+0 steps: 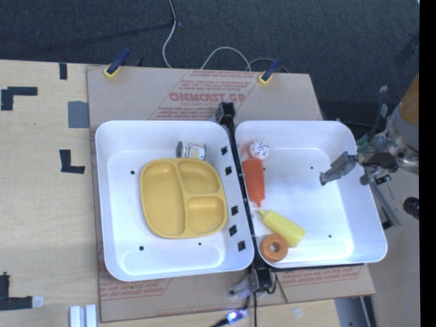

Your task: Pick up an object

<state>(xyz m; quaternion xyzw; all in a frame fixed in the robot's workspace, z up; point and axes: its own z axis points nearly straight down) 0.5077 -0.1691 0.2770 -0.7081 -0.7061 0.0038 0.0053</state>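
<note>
The right bin (340,251) holds an orange carrot-shaped piece (254,180) along its left wall. A white dotted ball (258,149) sits just behind it. Nearer the front lie a yellow squeeze bottle (283,227) and an orange ring (275,248). My gripper (355,173) hangs over the right edge of this bin, open, with nothing between its fingers. It is well to the right of all the objects.
The left bin (116,251) carries a yellow divided plate (182,197) and a small tin can (191,150) behind it. A black divider (235,182) runs between the bins. Cardboard lies under both, with clamps at the back corners.
</note>
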